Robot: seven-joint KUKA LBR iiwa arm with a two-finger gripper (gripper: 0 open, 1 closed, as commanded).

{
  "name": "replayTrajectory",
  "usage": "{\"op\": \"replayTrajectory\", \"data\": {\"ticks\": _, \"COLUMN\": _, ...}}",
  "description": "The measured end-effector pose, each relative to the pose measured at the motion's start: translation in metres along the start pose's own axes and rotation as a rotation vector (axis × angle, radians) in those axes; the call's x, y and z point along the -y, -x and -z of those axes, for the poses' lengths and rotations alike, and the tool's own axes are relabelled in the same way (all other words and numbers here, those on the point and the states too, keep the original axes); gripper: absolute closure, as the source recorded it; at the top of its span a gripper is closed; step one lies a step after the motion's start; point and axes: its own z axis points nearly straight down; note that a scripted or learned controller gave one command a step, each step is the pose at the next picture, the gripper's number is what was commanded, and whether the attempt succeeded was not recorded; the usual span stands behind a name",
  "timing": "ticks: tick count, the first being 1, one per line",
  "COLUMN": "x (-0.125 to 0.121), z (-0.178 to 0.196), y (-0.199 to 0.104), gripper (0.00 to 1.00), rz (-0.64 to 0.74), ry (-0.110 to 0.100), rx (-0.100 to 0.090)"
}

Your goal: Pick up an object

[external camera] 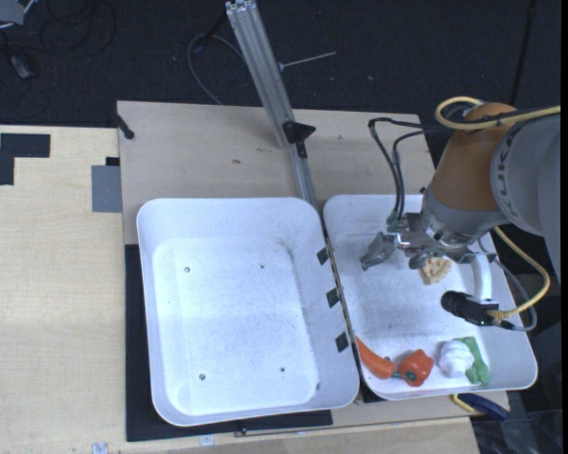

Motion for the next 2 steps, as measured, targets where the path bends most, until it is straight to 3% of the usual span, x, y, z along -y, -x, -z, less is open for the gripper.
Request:
{"op": "replayTrajectory", "data": {"ticks": 1, "x": -0.001, "z": -0.04, "y": 0.0, "gripper": 0.0, "rz": 0.0, "ry": 0.006, "rx": 0.001}}
{"op": "replayTrajectory", "data": {"ticks": 2, "x": -0.001, "z": -0.028, "y": 0.001, "gripper": 1.0, "rz": -0.003, "ry": 0.009, "rx": 0.001}}
